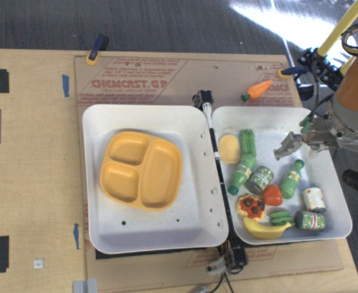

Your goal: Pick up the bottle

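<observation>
Nearest the lower edge of the right bin (pixel 338 191) lies a banana (pixel 266 227), with a green can (pixel 310 221) and a few green beans (pixel 280 215) just beside it. A flat piece with red and yellow bits (pixel 251 205) sits left of the beans, touching a red pepper (pixel 272 195). A white can (pixel 313 198) stands near the bin's right wall.

Further up, a bottle (pixel 292 178) lies tilted in the middle of the bin, cap toward the upper right, just beside the pepper. A second bottle (pixel 241 172) lies to its left with a tin (pixel 261 179) between them. Above that are a yellow lemon (pixel 228 148) and a green stalk (pixel 247 142).

My gripper (pixel 295 140) hangs over the upper right part of this bin, above the first bottle's cap and apart from it. My fingers (pixel 284 148) stand spread, with nothing between them.

The left bin (pixel 93 163) holds a yellow tray (pixel 142 169) with three compartments.

Farthest back, on the cardboard (pixel 130 81) behind the bins, lies a carrot (pixel 259 89), with a blue-and-yellow clamp (pixel 97 47) at the far left corner.
</observation>
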{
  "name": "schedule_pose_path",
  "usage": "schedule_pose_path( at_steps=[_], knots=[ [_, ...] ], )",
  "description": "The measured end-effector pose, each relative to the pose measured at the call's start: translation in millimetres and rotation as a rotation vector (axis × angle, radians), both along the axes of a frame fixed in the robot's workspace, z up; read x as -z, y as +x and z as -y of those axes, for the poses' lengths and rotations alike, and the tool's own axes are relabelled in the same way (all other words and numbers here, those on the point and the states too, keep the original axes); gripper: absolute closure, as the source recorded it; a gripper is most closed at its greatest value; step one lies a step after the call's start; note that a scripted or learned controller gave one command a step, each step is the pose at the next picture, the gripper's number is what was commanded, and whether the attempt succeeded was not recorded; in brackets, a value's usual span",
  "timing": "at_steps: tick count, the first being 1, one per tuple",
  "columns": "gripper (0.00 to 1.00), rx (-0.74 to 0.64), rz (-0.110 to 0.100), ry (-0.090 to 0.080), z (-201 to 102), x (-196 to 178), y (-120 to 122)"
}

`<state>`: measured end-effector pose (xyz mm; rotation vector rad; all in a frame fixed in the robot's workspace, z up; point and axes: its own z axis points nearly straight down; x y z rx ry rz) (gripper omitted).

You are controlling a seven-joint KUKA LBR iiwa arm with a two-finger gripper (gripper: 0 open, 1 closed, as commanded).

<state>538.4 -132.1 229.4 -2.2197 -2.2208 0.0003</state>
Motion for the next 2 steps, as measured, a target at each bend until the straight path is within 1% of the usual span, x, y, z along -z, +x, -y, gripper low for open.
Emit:
schedule_pose_path(
  at_steps=[1, 2],
  knots=[
    [0.0, -0.005, 0.018, -0.002, 27.8, 119.3, 2.8],
    [1.0, -0.007, 0.026, 0.0, 26.3, 105.1, 6.0]
  ],
)
